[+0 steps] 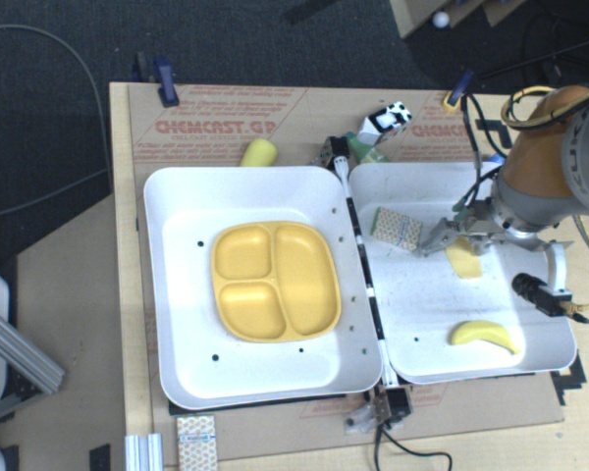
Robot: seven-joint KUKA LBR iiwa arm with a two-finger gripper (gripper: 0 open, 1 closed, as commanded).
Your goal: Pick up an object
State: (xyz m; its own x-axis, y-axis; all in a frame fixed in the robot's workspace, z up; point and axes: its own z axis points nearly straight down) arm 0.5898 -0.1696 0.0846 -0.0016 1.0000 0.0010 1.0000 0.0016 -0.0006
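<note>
In the right bin [530,361] lie a pale yellow block [464,262], a yellow banana [484,335] near the front edge, and a small patterned card [397,229] at the back left. My gripper [451,246] hangs low over the bin's middle, between the card and the block. Its fingers [432,239] are spread open, with the block just at the right fingertip and nothing held between them. The grey arm with its orange band [540,165] comes in from the right.
The left bin [177,224] holds a yellow divided plate [275,281]. Behind the bins on the bench sit a yellow item [259,152] and a black-and-white object [388,121]. Blue clamps [165,81] grip the bench's far edge.
</note>
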